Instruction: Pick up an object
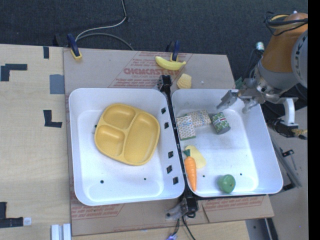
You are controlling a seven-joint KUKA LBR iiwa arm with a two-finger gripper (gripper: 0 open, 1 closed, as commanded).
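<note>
Pincer (237, 101) parked over the top right edge of the right bin (260, 149), fingers spread apart, gripping nothing.

From my seat the right bin has five loose things: one patterned carton (192, 122) and one small dark green box (220, 123) just below the pincer, then one pale yellow piece (197, 156) touching one carrot (190, 173) against the divider, and one green ball-shaped fruit (226, 183) near the bottom. Left bin (85, 154) carries one yellow divided plate (127, 133). On the table (30, 134) behind the bins sit one banana (170, 63) and one yellow block (184, 81). Nothing's crowding the two boxes.
</note>
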